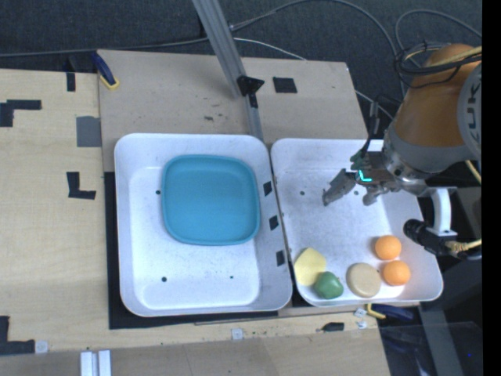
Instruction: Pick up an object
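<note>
The two-finger gripper [352, 190] hangs over the bare middle of the right shallow white bin [313, 159], its dark fingers [338, 188] spread apart with nothing between them; one finger points toward the left side of the view, the other sits lower and to the right. A small teal light glows on the gripper body just above the fingers.

Nearest to the gripper, below and slightly right of it, a small round orange ball [387, 247] lies on the bin floor, apart from the fingers. Just beyond that, a second orange ball [396, 272] sits near the bin's front right corner, close beside the first. Left of it, touching or nearly touching, is a pale beige round disc-like object [363, 280]. Further left along the front edge lie a green rounded object [329, 286] and, just above and beside it, a soft yellow blocky piece [309, 264], well below and left of the gripper.

Well off to the gripper's left, past the wall between the bins, the left shallow white bin [141, 288] holds a blue rounded-square plastic plate [210, 200] lying flat.

Behind the gripper, to the right, the grey arm with its orange band [438, 92] reaches in, black cables looping above it.
</note>
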`<move>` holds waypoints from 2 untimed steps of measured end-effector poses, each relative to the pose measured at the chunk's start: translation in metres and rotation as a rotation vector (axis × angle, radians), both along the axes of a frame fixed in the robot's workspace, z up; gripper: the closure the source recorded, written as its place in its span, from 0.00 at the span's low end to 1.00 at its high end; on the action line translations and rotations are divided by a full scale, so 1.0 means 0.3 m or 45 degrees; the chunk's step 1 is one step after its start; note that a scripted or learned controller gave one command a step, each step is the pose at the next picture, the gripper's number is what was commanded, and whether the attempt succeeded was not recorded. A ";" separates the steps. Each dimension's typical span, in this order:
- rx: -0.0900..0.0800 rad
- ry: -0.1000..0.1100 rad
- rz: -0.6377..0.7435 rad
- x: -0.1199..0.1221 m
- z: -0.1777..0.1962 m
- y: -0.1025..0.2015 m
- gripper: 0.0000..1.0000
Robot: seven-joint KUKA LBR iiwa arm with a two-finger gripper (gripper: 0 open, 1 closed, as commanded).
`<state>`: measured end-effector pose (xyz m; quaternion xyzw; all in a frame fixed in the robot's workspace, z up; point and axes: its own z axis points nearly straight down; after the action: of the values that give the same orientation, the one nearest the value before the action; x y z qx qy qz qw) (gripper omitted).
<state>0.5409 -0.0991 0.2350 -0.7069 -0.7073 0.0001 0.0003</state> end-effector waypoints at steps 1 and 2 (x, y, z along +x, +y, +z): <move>0.000 0.000 0.000 0.000 0.000 0.000 0.00; 0.000 0.007 0.001 0.020 -0.190 0.023 0.00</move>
<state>0.5468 -0.0922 0.1778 -0.7067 -0.7075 0.0018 0.0021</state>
